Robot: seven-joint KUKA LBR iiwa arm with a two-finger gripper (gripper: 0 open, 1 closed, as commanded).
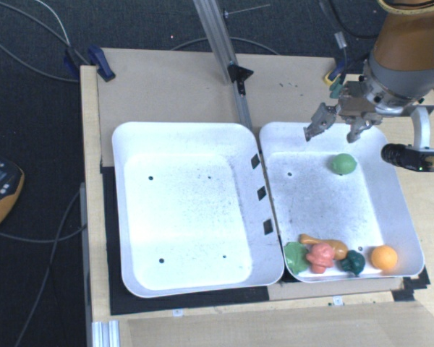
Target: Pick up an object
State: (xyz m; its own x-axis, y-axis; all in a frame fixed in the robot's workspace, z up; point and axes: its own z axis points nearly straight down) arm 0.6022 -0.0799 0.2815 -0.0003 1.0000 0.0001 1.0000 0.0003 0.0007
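My gripper [335,130] hangs over the far edge of the right bin [304,194], its two fingers spread apart and open with nothing between them. A green ball [343,164] lies in the bin just below and slightly right of the fingertips. Along the bin's near edge sits a cluster: a green piece [295,254], a pink toy [320,256] with an orange-brown piece [335,246] behind it, a dark teal piece [353,262] and an orange ball [383,257].
The left bin [184,204] sits beside the right one, with black clips [261,192] along their shared wall. A slanted metal rail [217,31] rises behind the bins. Cables and a handheld device [0,186] lie off the bench at left.
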